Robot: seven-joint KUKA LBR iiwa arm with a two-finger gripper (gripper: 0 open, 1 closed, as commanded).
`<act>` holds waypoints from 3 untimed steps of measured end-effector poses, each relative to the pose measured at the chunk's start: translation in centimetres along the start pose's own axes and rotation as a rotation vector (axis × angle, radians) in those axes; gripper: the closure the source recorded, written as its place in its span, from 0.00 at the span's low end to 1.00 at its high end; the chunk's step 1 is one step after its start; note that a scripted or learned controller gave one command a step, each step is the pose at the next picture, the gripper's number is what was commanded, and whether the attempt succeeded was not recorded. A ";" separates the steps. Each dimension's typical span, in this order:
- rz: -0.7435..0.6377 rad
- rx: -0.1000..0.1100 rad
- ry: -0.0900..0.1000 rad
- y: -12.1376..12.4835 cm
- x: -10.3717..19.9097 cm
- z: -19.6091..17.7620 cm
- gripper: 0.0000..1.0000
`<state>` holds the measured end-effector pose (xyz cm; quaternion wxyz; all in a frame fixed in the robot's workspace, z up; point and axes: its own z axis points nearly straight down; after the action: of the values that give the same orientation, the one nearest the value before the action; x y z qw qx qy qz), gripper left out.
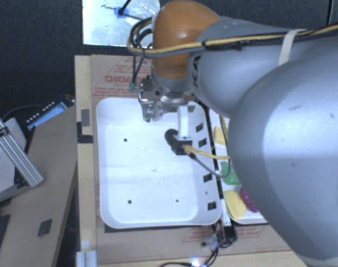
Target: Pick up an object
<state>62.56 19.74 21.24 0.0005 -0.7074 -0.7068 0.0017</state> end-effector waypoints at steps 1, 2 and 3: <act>-0.007 -0.010 0.005 3.4 3.9 -2.5 1.00; -0.002 0.008 0.000 -3.0 3.7 5.7 1.00; -0.004 -0.014 0.004 4.7 3.7 1.3 1.00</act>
<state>67.23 23.39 19.95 -0.0030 -0.7059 -0.7083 -0.0046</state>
